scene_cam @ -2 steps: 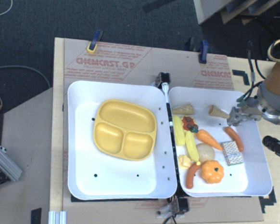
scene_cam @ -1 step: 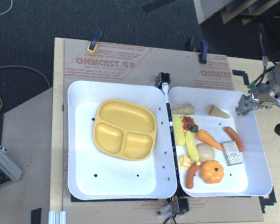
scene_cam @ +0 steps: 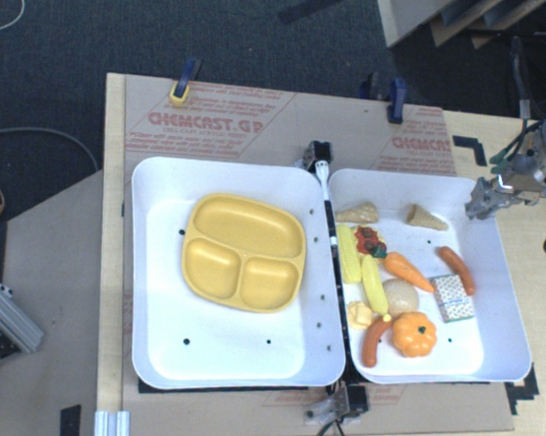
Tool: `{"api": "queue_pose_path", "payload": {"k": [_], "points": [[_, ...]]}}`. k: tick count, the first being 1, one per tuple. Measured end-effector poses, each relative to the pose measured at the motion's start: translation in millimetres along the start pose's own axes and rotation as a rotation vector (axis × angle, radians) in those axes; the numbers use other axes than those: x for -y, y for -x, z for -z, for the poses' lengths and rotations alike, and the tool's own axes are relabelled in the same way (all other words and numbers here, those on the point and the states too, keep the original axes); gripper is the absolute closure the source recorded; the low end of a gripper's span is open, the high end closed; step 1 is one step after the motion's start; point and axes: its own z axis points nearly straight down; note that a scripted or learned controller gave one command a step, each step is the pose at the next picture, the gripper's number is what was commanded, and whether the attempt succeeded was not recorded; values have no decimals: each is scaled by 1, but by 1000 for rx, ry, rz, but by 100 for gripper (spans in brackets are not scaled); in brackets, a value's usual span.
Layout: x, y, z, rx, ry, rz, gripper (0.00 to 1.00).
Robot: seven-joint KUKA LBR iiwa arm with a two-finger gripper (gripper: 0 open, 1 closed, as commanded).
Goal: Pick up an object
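Jaws [scene_cam: 482, 202] hover over right bin's [scene_cam: 504, 278] far corner.

Arm enters at the right edge of the frame, upper half, wrist angled down and leftward, with the gripper [scene_cam: 482, 202] low at the upper right, its dark fingertips pointing down-left, nothing visible between them, finger spacing not discernible at this resolution.
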Motion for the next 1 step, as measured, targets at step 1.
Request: {"api": "queue_pose_path", "payload": {"k": [1], "points": [[35,-47,-6,-5,-10,2,100]]}}
